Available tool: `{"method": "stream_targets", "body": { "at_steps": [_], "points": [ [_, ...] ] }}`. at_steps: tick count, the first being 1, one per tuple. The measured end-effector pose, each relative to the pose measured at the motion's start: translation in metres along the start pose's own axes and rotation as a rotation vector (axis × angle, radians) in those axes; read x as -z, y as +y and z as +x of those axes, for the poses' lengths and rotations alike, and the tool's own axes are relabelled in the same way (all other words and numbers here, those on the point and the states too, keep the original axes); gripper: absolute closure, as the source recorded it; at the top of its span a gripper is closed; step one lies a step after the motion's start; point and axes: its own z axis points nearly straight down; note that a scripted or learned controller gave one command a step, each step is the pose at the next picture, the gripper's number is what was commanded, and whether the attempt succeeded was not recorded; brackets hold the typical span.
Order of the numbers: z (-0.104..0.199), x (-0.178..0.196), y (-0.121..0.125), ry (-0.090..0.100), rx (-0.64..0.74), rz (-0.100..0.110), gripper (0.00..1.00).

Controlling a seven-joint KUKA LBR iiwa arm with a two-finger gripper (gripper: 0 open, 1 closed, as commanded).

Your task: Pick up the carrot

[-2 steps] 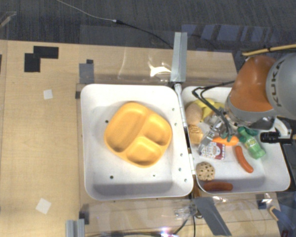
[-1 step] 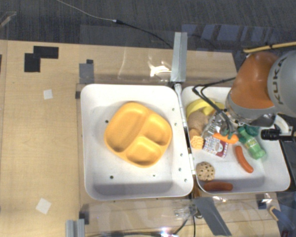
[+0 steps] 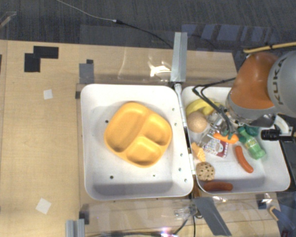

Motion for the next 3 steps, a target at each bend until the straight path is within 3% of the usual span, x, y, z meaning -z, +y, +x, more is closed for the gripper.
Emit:
{"method": "stream_targets", "body": {
  "at_steps": [1, 2, 3],
  "points": [
    [-0.002, 0.009, 0.002, -0.003, 0.005, -0.002, 1.00],
    [-0.002, 0.009, 0.002, -0.003, 0.006, -0.001, 0.00],
    [0.006, -0.006, -0.001, -0.012, 0.015, -0.005, 0.00]
  ]
}}
